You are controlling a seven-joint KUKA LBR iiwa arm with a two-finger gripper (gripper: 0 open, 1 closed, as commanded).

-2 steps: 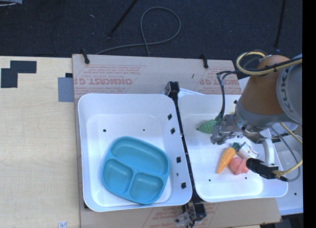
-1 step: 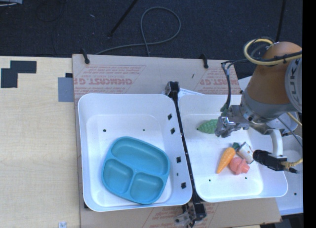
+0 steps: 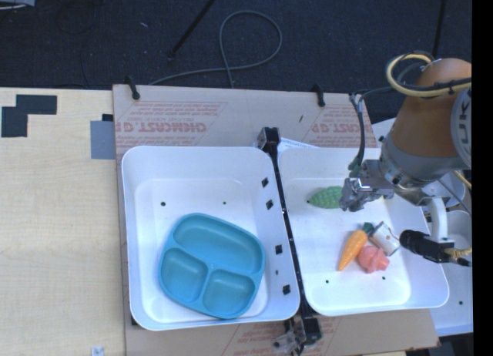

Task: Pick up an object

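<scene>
Green leaf-shaped toy (image 3: 326,197) lying in the right bin (image 3: 323,163), far-left of its floor. Claw (image 3: 353,199) hanging just right of it, touching or nearly; finger state not readable. Likely closing in for the grasp. Next move: settling over the leaf and clamping. Carrot (image 3: 351,248) and pink toy (image 3: 374,260) sitting nearer.

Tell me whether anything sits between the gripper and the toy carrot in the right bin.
Nothing visible does. The gripper hangs over the right bin beside a green leaf; the carrot lies just below it in the picture, across bare bin floor.
</scene>
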